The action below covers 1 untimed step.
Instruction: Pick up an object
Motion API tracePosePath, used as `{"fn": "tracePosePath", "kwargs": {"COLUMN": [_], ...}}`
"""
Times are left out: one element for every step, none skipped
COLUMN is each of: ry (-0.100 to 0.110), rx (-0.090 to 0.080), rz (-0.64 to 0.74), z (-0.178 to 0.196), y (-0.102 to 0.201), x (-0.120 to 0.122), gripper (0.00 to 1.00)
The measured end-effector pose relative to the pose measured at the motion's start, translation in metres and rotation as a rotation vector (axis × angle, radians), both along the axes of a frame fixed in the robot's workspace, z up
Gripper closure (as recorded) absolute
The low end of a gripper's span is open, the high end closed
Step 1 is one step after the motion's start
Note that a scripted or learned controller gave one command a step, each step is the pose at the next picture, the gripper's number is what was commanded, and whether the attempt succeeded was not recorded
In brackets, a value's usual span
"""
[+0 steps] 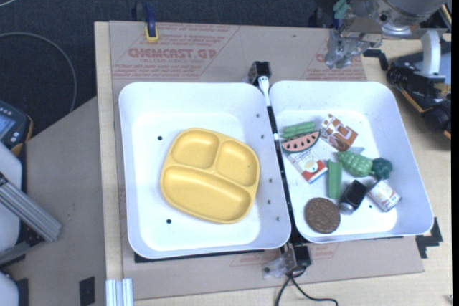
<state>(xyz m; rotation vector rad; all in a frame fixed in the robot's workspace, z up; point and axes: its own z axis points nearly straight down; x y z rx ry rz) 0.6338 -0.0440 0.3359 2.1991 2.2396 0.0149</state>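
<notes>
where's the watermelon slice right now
The watermelon slice lies in the right bin, near its left wall, just below the green pea pod and above the small red-and-white carton.

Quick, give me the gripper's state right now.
Gripper: above the bench beyond the right bin, with nothing held between its fingers; open or shut cannot be told.

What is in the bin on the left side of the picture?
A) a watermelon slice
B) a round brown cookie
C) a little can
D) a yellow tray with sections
D: the yellow tray lies alone in the left bin; the small items are in the right bin.
</notes>
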Motion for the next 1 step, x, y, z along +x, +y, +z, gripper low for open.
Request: {"fn": "tracePosePath", "kwargs": {"ry": [-0.004], "rx": [-0.005], "rz": [-0.014], "z": [0.0934], "y": [0.0139], "x": [-0.0188], "gripper": [1.0]}}
